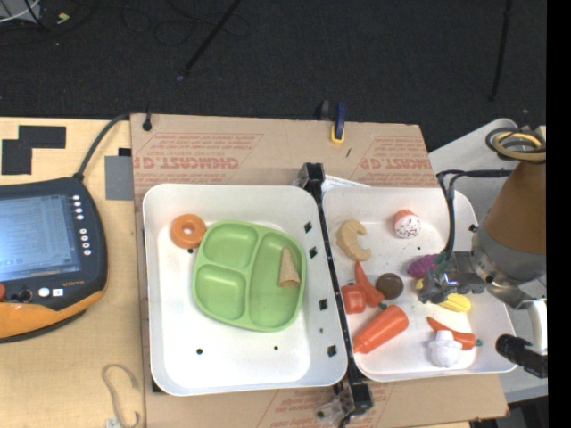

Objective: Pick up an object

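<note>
**Claw low over the right bin's toy food**

Camera view, from above at a slant: two shallow white bins side by side on a cardboard-covered worktop (268,145). In the left bin (169,328), a green divided plate (245,276) near the middle, with a tan cone (289,267) lying in its right compartment. Just beside the plate's upper left corner, an orange ring (187,230), close to it but whether touching cannot be told.

In the right bin (379,194), a scatter of small toys: a beige curved piece (353,239) near the top left, a white ball with red marks (406,225) to its right, a brown round piece (389,284) near the middle, a red pepper-like piece (359,294) just left of that, a large orange carrot (381,327) lying slanted below. Further right, a purple piece (421,265), a yellow piece (455,303), a small orange and green carrot (453,333) and a white lumpy piece (443,352).

Arm (522,217) reaching in from the right, claw (437,283) down among the purple and yellow pieces. Open or closed: cannot tell; nothing visibly clamped.

Left of the bins, a grey and orange control pendant (49,257) on the worktop.
</note>
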Motion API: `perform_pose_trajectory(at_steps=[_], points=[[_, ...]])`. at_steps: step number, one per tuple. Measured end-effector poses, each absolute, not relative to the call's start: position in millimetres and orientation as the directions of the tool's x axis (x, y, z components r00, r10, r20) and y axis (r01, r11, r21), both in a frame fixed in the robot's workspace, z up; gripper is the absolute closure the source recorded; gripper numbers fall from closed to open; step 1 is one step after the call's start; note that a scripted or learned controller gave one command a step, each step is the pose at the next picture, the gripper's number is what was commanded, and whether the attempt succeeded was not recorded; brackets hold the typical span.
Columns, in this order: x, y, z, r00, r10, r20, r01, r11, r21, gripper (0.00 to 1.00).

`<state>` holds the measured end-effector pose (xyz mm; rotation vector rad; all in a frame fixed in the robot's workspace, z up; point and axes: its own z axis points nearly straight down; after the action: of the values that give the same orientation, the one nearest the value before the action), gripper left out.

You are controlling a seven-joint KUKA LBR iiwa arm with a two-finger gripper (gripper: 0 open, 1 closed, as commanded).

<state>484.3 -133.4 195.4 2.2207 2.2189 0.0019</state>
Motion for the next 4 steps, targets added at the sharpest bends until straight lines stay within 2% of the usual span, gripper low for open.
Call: perform_pose_trajectory(at_steps=[1, 2, 4], points=[[484.8, -134, 229, 0.0, 1.0, 0.0, 1.0, 0.0, 0.001, 1.0], [508.2, -75, 226, -0.006, 1.0, 0.003, 1.0, 0.006, -0.002, 1.0], [540.2, 24, 225, -0.004, 1.0, 0.002, 1.0, 0.004, -0.003, 1.0]])
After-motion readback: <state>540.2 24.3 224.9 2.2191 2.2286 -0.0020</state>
